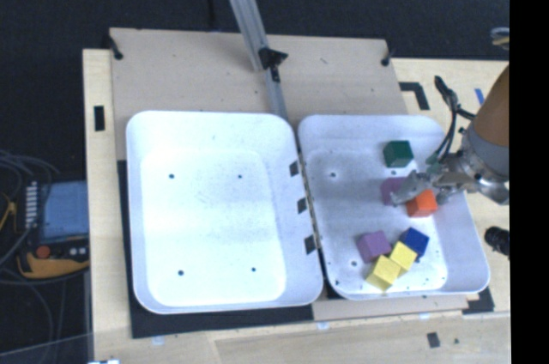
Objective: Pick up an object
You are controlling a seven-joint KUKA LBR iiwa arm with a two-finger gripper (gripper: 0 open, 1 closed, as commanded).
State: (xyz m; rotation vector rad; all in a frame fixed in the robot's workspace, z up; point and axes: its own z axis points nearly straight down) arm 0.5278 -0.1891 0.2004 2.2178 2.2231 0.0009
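Observation:
My gripper [414, 188] reaches in from the right and hangs low over the middle of the right bin [343, 139]. Its tip sits between a dull purple block [392, 189] on its left and an orange block [423, 203] just below it; I cannot tell whether it touches either. A green cube [397, 153] lies a little further back. Towards the bin's front lie a purple cube [373, 245], a blue cube [414, 240] and two yellow cubes [403, 255] [385, 271], close together.
The left bin [146, 182] stands beside the right one, joined by small clips along the shared edge. A slanted metal pole [244, 6] rises behind the bins. Cables and a blue box [64, 212] lie off the bench at left.

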